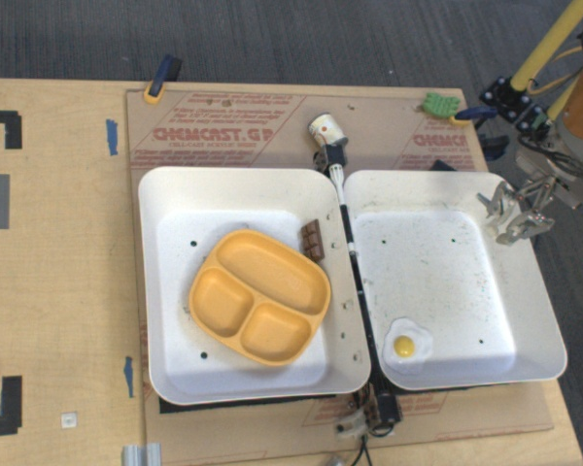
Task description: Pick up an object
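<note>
Gripper (513, 216) state unclear at right bin (525, 352) rim, "CHEMCAST" printed on cardboard (223, 124)

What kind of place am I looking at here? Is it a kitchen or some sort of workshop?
Most likely a robotics lab bench, not a kitchen. Two shallow white bins sit clamped on a printed cardboard sheet, holding toy items: a yellow three-compartment plastic plate and a fake fried egg.

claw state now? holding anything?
Claw: over the right bin's far right rim, nothing seen in it; open or shut cannot be told.
</note>
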You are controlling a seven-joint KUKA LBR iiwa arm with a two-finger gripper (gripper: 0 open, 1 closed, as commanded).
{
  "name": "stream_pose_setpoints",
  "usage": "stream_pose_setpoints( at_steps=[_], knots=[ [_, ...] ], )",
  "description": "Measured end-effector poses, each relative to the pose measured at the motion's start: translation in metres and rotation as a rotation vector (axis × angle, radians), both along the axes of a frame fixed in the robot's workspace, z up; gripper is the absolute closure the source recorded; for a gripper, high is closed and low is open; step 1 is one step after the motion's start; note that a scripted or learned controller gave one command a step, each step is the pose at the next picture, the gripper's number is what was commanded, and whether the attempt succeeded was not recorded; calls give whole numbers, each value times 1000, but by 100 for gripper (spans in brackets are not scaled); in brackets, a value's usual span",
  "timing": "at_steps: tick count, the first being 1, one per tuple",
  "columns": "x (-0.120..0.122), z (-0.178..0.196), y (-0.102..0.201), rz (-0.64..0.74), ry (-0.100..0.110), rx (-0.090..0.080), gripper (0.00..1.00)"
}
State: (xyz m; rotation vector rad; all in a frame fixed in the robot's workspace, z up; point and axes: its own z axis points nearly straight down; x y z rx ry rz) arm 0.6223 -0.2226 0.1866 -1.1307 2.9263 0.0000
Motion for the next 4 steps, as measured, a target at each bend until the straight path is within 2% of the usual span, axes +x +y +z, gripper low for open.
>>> stream_pose_setpoints(
  at_steps=[1,2,3,4],
  knots=[
    [45,-14,-1,163,-4,-1,100],
    [46,-9,0,399,-4,-2,100],
    [45,-10,0,863,-3,-3,100],
    [26,-9,59,739,0,0,100]
  ],
)
